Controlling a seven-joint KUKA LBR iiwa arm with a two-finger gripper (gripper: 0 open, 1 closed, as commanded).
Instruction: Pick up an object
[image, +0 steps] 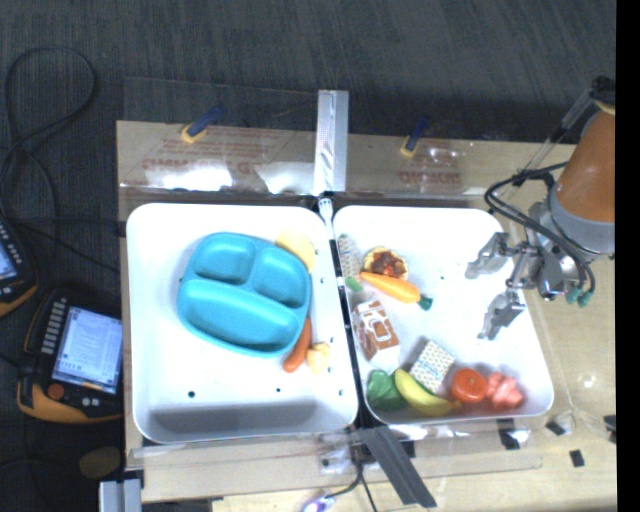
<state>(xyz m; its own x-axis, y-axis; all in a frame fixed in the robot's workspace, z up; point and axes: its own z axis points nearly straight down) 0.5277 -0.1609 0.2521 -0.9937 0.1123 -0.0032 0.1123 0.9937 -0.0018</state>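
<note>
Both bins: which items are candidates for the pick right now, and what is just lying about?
Job items:
- gripper, over the right bin
- carrot
- banana
- tomato
- small patterned box

Lying about:
- blue divided plate in the left bin
- handheld screen off the bench
- black cables on the floor

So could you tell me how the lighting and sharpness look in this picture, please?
Camera view: even, bright light; the white bins look nearly washed out, with a soft grey shadow inside the left bin's near wall. The blue tray reads clearly. The gripper and small toys look slightly soft. The dark floor is dim.
</note>
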